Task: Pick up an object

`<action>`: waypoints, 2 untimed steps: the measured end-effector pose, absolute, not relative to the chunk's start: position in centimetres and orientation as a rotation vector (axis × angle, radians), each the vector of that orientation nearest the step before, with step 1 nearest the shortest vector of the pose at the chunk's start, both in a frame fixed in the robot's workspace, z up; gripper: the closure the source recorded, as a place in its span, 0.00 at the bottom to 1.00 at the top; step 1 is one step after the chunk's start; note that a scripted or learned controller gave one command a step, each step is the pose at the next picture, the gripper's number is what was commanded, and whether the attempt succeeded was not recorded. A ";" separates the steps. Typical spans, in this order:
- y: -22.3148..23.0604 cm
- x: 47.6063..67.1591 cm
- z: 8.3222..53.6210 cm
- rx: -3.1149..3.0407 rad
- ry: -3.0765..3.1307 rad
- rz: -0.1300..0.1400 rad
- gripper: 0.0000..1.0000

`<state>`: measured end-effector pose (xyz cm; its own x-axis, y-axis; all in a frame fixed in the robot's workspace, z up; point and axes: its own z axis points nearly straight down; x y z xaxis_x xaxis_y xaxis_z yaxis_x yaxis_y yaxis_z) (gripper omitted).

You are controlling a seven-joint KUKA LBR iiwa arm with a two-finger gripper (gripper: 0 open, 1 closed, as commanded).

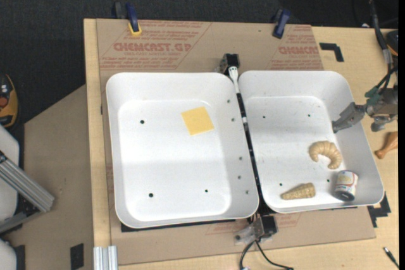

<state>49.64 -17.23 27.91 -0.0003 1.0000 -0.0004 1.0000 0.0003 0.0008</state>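
The right bin (297, 88) holds three items near its front right corner: a tan croissant (326, 153), a beige ice-cream cone (298, 191) lying on its side, and a small can (345, 185) on its side against the right wall. A flat yellow square (197, 121) lies in the left bin (168, 208), toward the back. My gripper (355, 114) hovers over the right bin's right rim, above and to the right of the croissant, apart from it. Nothing shows in its grasp.
Both bins sit on a brown board (190, 44) held by blue clamps (132, 17) at the back. A black bracket (230, 64) sits between the bins at the back, and cables (259, 237) run at the front. A small tan piece (385, 147) lies outside the right rim.
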 end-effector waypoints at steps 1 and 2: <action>-22.6 53.5 21.5 2.221 2.219 0.000 0.00; -22.4 53.5 22.8 2.218 2.218 0.001 1.00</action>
<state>53.45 -22.44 22.79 0.0002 1.0000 -0.0028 1.0000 -0.0002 0.0038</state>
